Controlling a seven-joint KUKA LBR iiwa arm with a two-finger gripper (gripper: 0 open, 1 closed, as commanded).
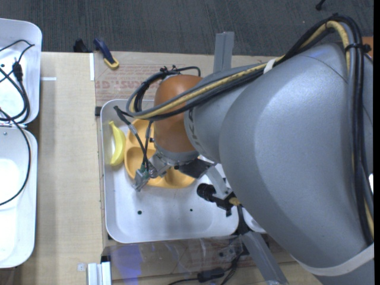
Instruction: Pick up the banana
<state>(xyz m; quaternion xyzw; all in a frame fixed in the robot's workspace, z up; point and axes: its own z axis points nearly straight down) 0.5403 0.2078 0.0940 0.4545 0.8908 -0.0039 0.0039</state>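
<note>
Yellow is being shown by the banana (116, 145), which is lying in the white bin (166, 221) near that bin's left wall, in its upper left part. It is lying flat with its curve bowed toward the left wall, and its upper end is pointing toward the bin's far corner. Just beside it, to the right, an orange dish-like object (135, 160) is resting on the bin floor, and it is being partly covered by the arm's wrist.

The grey arm (285, 159) is being extended in from the right, and much of the bin is being hidden by it. The orange band (175, 114) above the wrist is being seen over the upper middle of the bin, with black and yellow cables (196, 94) being carried along the arm's top. The tool (142, 177) is being held low over the bin floor, below and to the right of the banana and at the lower edge of the orange object. Whether it is spread or pressed together cannot be told, and nothing is being seen gripped in it. The banana is being left apart from the tool.

A second white bin (18, 230) is being seen at the left, with black wires lying across it. A small blue-and-yellow item (105, 53) is lying on the tabletop (65, 159) beyond the bins.
</note>
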